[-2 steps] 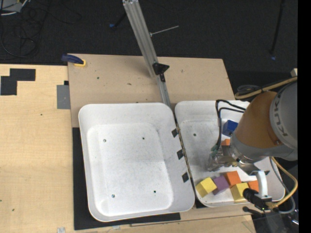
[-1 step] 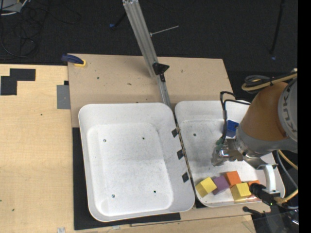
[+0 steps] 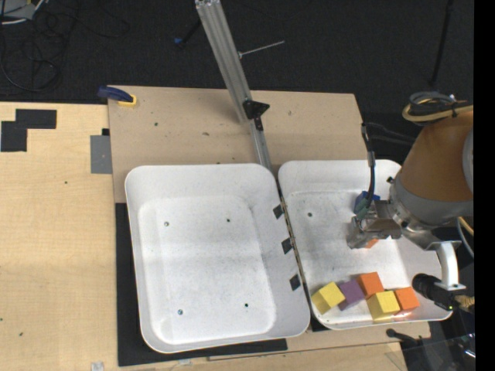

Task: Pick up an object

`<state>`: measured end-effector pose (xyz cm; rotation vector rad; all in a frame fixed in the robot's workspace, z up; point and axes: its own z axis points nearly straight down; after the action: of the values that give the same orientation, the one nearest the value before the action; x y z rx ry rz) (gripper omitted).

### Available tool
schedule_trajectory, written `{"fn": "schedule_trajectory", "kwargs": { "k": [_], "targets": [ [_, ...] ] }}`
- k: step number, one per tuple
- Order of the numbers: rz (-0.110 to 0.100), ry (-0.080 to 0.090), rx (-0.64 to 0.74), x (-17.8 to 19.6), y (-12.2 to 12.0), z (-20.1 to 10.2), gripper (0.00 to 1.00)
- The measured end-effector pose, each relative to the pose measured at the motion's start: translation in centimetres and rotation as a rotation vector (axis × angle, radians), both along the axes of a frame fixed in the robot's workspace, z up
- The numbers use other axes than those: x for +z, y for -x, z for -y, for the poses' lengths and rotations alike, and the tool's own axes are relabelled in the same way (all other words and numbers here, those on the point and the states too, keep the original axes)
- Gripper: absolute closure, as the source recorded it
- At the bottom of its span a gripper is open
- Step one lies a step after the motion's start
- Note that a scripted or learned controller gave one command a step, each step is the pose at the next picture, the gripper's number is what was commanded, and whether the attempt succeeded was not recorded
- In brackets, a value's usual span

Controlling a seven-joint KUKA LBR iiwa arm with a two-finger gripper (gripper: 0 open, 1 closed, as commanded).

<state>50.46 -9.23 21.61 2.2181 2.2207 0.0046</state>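
Grey end effector [image 3: 366,234] low in right bin [image 3: 325,207] (finger spread unclear), above blocks [image 3: 363,294]

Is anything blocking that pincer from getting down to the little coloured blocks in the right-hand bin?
Nothing visible does. The pincer hangs over bare floor of the right white bin; the small blocks, among them a yellow foam cube and a purple block, lie together nearer the bin's front edge.

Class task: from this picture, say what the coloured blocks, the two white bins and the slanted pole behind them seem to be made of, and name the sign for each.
Coloured blocks: probably foam or painted wood; matte, flat colours with no shine.
White bins: likely moulded plastic; smooth with rounded corners and scuffed grey floors.
Slanted pole: looks like metal, perhaps aluminium; grey and ribbed with a dull sheen.
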Motion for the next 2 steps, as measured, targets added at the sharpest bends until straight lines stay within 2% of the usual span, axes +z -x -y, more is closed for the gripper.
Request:
{"fn": "schedule_trajectory", "kwargs": {
  "k": [1,2],
  "targets": [
    [0.000,0.001,-0.001,5.9,0.3,0.8,1.00],
    [-0.010,-0.003,0.003,4.1,-0.8,-4.7,1.00]
  ]
}}
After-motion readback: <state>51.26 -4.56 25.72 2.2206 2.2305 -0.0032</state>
